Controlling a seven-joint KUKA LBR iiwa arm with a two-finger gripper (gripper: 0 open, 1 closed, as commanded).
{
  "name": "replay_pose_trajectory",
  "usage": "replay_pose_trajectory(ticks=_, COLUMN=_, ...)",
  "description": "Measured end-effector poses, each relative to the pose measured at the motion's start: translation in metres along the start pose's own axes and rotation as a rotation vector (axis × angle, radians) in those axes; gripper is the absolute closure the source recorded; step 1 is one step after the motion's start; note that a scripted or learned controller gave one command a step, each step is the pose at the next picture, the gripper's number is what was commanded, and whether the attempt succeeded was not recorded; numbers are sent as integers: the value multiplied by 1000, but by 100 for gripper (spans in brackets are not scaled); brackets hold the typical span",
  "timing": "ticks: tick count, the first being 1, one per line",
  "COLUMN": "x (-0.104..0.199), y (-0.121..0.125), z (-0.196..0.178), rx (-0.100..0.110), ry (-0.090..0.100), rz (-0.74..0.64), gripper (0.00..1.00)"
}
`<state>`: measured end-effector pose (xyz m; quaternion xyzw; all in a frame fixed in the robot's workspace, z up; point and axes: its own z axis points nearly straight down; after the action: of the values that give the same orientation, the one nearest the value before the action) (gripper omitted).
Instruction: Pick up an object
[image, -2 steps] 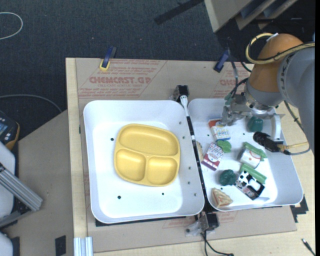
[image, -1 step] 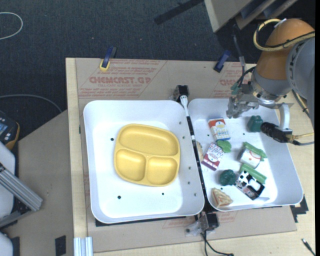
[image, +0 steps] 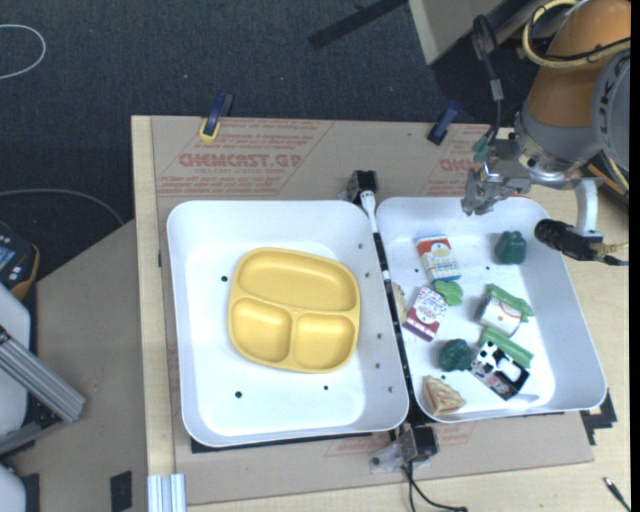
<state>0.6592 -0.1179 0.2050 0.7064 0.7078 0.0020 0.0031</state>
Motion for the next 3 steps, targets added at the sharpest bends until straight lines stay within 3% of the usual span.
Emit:
replay_pose_trajectory(ticks=1, x=0, y=1, z=-22, rx=1, ry=0, rz=1, gripper=100)
replay_pose_trajectory(ticks=2, x=58, y=-13, z=-15, rx=10, ry=4, rz=-4, gripper=100)
replay_pose_trajectory(ticks=3, x=101, y=-49, z=-18, rx=11, ry=3, rz=-2, gripper=100)
